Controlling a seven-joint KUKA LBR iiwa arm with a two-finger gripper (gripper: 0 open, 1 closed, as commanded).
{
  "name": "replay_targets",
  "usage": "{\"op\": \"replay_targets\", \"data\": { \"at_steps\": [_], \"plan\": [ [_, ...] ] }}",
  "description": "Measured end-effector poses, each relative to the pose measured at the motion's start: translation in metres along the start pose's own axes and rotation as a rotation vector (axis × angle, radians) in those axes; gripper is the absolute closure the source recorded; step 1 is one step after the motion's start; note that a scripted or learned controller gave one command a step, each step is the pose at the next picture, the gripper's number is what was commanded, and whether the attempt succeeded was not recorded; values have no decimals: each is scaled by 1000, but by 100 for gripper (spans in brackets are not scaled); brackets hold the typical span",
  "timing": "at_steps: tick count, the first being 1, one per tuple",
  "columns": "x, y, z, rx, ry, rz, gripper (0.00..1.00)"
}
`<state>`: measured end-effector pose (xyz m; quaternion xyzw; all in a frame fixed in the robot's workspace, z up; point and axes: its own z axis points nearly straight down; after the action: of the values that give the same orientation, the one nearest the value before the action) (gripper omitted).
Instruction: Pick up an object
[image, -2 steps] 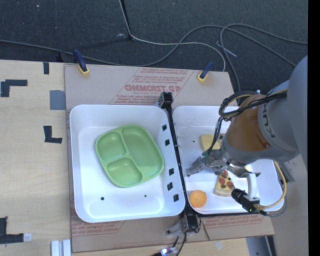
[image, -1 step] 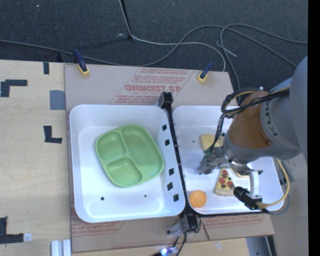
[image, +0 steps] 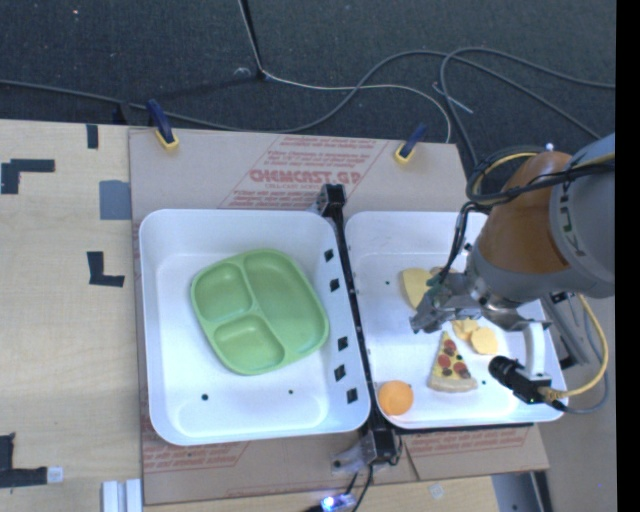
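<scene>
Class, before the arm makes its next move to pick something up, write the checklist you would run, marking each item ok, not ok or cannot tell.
1. Gripper is over the right bin: ok.
2. Objects lie near it, a pizza slice and a yellow piece: ok.
3. Object seen between the fingers: cannot tell.
4. Orange ball sits apart from the gripper: ok.
5. Green tray lies in the left bin, out of the way: ok.

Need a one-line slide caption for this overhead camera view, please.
The gripper hovers among toy foods in the right bin; a green divided plate sits in the left bin.
</scene>
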<state>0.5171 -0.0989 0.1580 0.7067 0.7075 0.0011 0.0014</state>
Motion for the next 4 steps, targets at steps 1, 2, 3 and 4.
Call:
{"op": "replay_targets", "data": {
  "at_steps": [1,2,3,4],
  "plan": [
    [2,8,-45,0,0,-1,100],
    [2,9,-86,0,0,0,100],
    [54,31,-91,4,2,-5,100],
    [101,50,-72,6,1,-5,100]
  ]
}}
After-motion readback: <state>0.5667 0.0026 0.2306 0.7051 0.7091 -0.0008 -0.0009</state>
